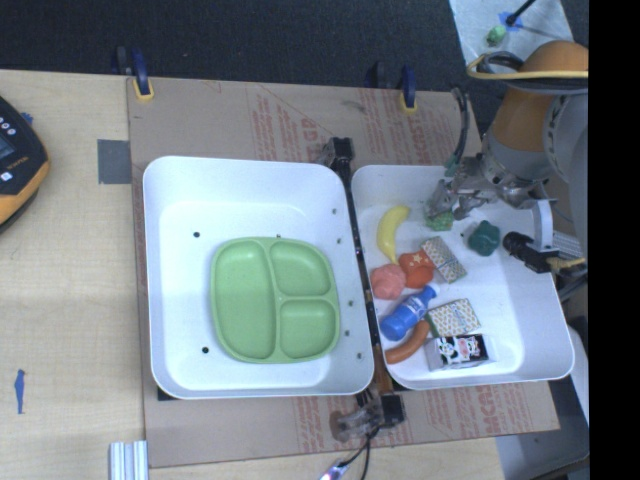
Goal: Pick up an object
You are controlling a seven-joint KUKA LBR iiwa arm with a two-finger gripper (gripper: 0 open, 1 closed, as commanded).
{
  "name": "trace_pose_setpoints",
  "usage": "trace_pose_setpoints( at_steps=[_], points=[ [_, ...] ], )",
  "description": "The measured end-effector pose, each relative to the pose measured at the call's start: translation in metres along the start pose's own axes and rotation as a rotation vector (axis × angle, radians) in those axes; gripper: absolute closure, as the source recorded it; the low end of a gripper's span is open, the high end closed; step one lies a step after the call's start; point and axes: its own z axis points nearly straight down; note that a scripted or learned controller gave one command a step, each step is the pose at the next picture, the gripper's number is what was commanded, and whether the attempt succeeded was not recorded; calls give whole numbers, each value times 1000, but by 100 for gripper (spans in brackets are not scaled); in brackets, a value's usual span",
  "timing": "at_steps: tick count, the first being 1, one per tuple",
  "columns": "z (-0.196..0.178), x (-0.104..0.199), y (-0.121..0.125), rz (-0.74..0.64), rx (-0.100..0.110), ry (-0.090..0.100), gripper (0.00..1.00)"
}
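A pale wooden bench (70, 298) carries a brown cardboard sheet (250, 118) printed with faded red lettering and pinned at its far edge by blue clamps (142, 76). Beyond it the floor is dark carpet. On the cardboard sit two shallow white plastic bins, glossy, with rounded corners. The left bin (170, 198) holds a matte green divided plate (274, 299) with three compartments.

The right bin (540, 338) holds a cluster: a curved yellow banana (391, 229), a soft pink lump (388, 281), an orange-red piece (416, 266), a blue bottle (408, 313) lying on its side, a dark green block (484, 237), two patterned packets, and a black-and-white carton (458, 350).

The grey arm (525, 118) leans in from the right. Its claw (447, 206) hangs low over the far end of the right bin, just beside the banana's tip; I cannot tell how it is set, and no object shows in it.
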Motion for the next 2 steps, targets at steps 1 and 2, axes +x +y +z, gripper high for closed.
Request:
trace_pose_setpoints(
  at_steps=[1, 2],
  points=[
    [-89, 79, -28, 5, -3, 2, 100],
    [-88, 78, -28, 6, -1, 2, 0]
  ],
)
